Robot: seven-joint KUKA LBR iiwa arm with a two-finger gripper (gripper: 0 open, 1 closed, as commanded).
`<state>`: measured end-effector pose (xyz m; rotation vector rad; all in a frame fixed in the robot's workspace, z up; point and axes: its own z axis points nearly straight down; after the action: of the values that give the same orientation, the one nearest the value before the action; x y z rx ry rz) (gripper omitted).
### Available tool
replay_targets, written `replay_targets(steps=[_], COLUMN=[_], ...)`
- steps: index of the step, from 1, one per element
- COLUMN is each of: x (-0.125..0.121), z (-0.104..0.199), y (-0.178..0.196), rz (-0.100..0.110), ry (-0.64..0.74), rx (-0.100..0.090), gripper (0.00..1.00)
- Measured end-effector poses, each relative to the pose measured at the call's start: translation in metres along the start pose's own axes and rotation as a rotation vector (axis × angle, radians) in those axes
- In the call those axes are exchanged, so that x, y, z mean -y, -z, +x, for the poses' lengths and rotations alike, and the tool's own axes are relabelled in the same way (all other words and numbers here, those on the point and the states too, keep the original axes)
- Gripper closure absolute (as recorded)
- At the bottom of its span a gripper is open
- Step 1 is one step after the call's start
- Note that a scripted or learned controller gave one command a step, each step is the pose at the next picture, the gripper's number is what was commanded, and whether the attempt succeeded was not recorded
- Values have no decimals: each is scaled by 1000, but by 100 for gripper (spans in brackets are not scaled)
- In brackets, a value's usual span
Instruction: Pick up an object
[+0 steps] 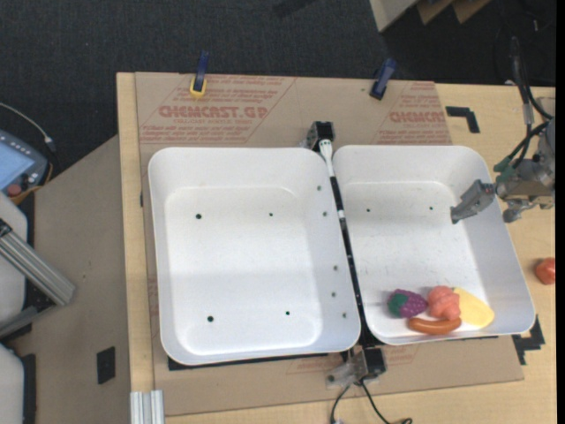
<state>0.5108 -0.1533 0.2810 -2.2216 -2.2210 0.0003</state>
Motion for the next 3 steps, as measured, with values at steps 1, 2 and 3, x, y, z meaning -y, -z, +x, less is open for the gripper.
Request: replay_targets(steps=[1, 2, 3], x=[31, 31, 30], z=[43, 66, 65], y=[139, 210, 218], rz=[-14, -8, -7], ry=[6, 3, 1], rx=[2, 2, 3], gripper=[0, 0, 100])
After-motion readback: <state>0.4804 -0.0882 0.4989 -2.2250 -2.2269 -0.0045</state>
